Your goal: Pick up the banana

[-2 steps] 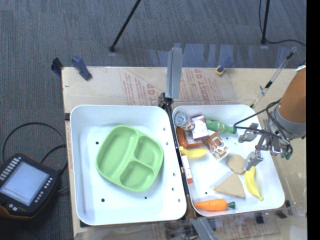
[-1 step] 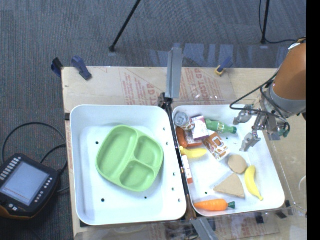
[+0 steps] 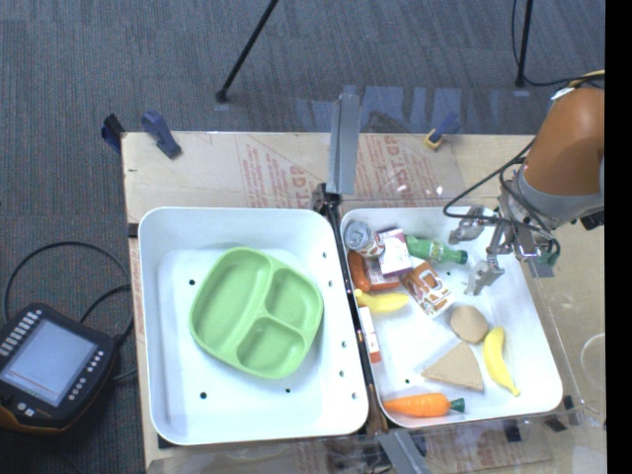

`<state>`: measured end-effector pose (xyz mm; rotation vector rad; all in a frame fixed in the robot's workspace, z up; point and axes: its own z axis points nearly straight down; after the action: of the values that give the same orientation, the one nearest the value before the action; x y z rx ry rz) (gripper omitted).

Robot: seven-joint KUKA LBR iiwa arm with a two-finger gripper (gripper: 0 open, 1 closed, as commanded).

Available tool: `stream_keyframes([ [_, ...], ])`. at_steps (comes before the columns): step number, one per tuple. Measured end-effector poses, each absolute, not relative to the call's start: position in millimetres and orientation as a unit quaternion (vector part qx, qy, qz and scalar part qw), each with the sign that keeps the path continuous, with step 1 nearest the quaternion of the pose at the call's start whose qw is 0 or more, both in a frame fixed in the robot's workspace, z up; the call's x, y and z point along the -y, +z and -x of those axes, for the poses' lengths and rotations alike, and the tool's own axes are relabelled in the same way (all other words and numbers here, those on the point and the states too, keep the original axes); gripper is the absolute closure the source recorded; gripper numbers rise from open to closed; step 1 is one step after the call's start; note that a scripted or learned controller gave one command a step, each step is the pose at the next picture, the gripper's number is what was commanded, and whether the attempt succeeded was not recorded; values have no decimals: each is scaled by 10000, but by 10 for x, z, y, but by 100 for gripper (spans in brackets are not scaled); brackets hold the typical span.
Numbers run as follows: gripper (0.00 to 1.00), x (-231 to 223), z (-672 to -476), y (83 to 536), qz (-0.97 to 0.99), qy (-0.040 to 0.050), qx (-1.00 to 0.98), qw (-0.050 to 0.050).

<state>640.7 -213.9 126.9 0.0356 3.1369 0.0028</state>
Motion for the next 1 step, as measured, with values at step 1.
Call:
stream_keyframes([
  [1, 0, 2101, -6422, 1655, 2362, 7, -9717, 36],
])
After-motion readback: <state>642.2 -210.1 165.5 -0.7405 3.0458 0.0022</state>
